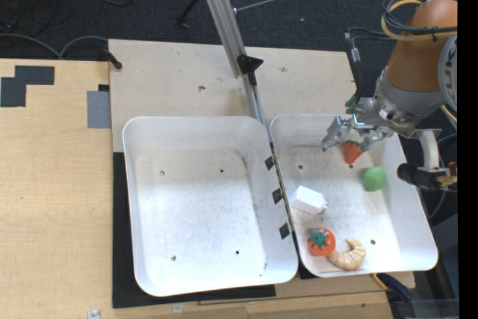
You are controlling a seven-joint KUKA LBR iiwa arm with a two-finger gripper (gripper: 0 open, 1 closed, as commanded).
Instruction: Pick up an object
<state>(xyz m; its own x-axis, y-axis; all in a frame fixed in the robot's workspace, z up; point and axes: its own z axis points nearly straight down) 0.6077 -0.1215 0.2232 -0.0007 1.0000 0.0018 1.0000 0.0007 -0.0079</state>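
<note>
Pincer (pixel 349 138) of mine hangs over the far part of the right bin (pixel 418 235), my grey arm with its orange band (pixel 426 41) reaching in from the right. A small orange-red object (pixel 351 153) sits right at the fingertips, apparently between them and just below the metal parts, so I seem to be gripping it, though the view is too small for me to be sure how firmly. Whether it is lifted off the bin floor I cannot tell.

Near it, toward the right wall of the same bin, lies a green ball (pixel 374 178). Closer to the bin's left wall rests a white block (pixel 308 200), tilted a little. At the near end lie a red tomato-like toy with a green top (pixel 321 241) and, just beside it on the right, a tan croissant-shaped piece (pixel 349 255), the two touching or nearly so.

Left bin (pixel 149 138) stands edge to edge with the right one on the tabletop (pixel 172 78). A slanted metal rail (pixel 224 11) rises from between the bins at the far side.
</note>
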